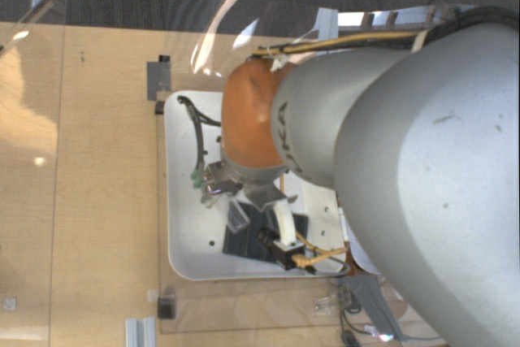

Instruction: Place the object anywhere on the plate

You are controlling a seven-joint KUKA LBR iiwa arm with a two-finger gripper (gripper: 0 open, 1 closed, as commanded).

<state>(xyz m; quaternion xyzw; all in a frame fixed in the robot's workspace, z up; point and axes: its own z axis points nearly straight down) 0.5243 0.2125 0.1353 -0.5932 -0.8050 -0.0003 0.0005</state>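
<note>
My gripper (226,199) hangs low over the left white bin (183,256), below the arm's orange band (248,122). A dark flat square object (244,244) lies on the bin floor just under and to the right of the gripper. I cannot tell whether the gripper touches it. The big grey arm (406,150) covers the right bin and whatever lies in it.
A thin black cable (195,126) with green tips curves over the left bin's upper part. A small dark speck (211,242) sits on the bin floor. Bare wooden bench (81,175) stretches to the left of the bin.
</note>
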